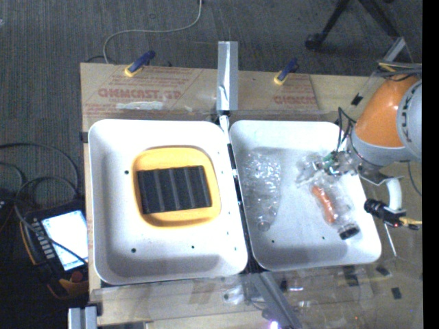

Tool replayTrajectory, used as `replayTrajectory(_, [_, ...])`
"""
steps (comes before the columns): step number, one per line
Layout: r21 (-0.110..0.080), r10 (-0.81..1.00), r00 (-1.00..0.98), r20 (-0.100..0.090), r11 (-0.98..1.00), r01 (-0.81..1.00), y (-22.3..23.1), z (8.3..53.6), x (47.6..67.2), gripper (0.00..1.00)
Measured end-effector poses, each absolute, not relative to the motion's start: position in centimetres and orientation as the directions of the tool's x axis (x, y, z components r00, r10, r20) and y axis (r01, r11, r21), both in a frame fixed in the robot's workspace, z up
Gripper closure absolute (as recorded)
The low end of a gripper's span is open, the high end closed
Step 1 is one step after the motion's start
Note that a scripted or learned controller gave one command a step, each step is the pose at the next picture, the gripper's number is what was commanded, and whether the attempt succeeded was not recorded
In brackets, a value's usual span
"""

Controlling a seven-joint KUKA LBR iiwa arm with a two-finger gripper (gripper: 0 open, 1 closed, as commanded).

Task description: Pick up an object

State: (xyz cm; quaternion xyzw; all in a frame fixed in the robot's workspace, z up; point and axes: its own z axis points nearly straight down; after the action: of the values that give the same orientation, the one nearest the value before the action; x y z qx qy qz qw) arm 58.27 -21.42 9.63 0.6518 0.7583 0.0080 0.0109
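Observation:
In the right bin [302, 252] lie two clear plastic items. A crumpled clear bottle [263, 184] rests left of the middle. A clear bottle with orange contents and a black cap [332, 208] lies slanted near the right wall. The arm, with its orange band [385, 120], reaches in from the right. My gripper [328, 163] hangs low over the right bin's upper right part, just above the orange-filled bottle's upper end and some clear plastic [307, 170]. Nothing is visibly held.
The left bin [110, 245] holds a yellow tray with a dark ridged insert [174, 187]. A metal post [226, 74] stands behind the divide between the bins. Two blue-and-yellow clamps [139, 63] [287, 70] grip the cardboard at the back.

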Motion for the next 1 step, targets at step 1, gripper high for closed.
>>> replayTrajectory(1, [0.029, 0.988, -0.152, -0.004, 0.152, 0.988, -21.26, 10.62, 58.39, 1.00])
